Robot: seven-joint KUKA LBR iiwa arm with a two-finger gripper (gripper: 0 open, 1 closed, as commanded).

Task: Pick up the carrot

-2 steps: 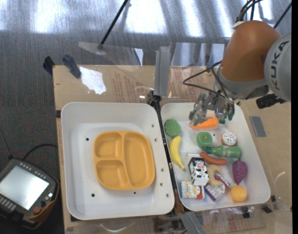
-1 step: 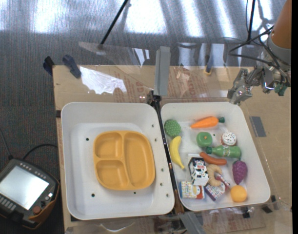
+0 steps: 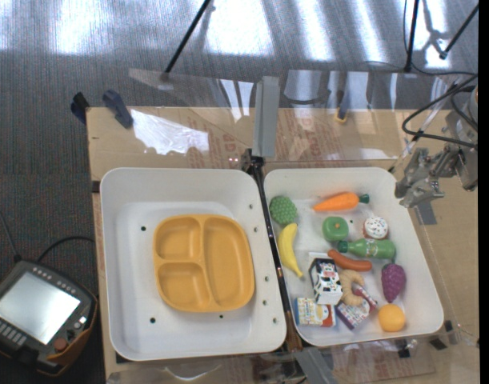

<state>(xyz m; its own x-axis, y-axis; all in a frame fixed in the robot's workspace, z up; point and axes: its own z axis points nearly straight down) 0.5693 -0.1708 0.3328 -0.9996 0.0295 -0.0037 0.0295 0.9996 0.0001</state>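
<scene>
The carrot (image 3: pixel 337 202), orange with a green stub at its right end, lies near the back of the right bin (image 3: pixel 433 286). My gripper (image 3: pixel 417 192) hangs over that bin's right rim, to the right of the carrot and apart from it. Nothing shows between its fingers.
Around the carrot in the right bin lie a green bumpy fruit (image 3: pixel 283 210), a banana (image 3: pixel 289 249), a green apple (image 3: pixel 336 229), a green bottle (image 3: pixel 370 249), a milk carton (image 3: pixel 325 281), grapes (image 3: pixel 393 281) and an orange (image 3: pixel 392 318). The left bin (image 3: pixel 124 214) holds a yellow divided tray (image 3: pixel 203 262).
</scene>
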